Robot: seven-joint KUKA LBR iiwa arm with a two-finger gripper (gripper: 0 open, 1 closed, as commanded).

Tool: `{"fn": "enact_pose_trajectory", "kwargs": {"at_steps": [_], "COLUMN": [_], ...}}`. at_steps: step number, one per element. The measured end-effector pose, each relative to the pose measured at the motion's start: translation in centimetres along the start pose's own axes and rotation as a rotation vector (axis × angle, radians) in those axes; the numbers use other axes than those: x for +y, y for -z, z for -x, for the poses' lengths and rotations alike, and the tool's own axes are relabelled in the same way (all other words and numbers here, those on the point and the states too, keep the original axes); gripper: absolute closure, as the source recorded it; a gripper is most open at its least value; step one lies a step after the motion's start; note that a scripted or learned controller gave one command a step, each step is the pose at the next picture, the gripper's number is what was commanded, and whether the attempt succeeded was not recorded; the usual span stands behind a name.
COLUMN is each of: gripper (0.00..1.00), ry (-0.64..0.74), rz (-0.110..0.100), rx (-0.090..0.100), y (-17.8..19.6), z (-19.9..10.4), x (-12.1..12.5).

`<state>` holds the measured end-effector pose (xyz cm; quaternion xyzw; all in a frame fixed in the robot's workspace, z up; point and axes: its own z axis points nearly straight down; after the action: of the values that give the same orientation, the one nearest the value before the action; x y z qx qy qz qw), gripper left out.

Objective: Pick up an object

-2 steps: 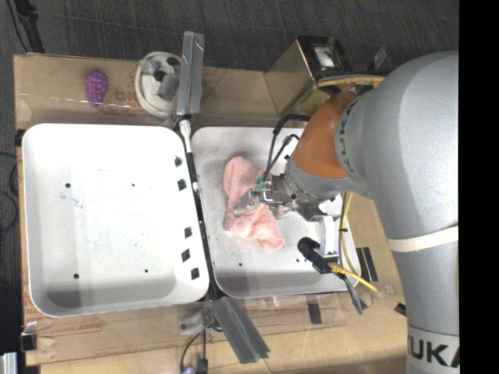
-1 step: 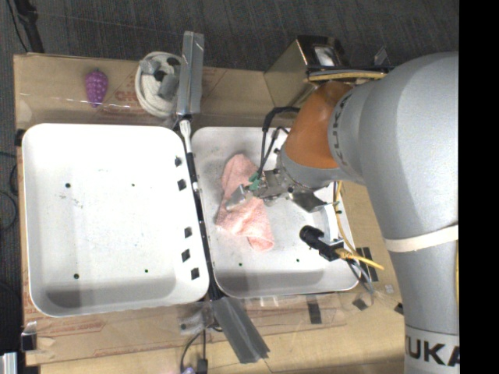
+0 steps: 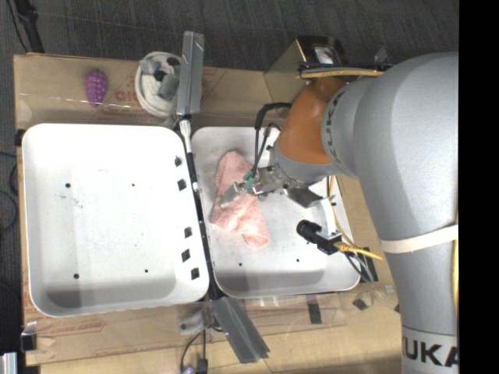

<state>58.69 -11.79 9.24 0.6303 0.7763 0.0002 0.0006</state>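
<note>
- The pink cloth (image 3: 238, 201) lay crumpled in the right bin (image 3: 281, 283), toward its left wall; the left bin (image 3: 101, 209) sat beside it.
- The gripper (image 3: 251, 184) hung over the cloth's middle; whether it was spread or closed could not be told.
- Judgement: a good pick needed a deep bite on a raised fold, then a straight lift.

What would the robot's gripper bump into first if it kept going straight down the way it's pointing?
Most likely the pink cloth lying in the right bin. The gripper points down at it, right over its middle. Depth is hard to judge from above, so it may be touching already.
</note>
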Motion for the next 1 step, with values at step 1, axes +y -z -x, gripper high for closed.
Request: {"fn": "enact_pose_trajectory", "kwargs": {"at_steps": [1], "gripper": [0.0], "ry": [0.023], "rz": [-0.003], "rx": [0.003], "y": [-0.07], "z": [-0.07], "x": [-4.19]}}
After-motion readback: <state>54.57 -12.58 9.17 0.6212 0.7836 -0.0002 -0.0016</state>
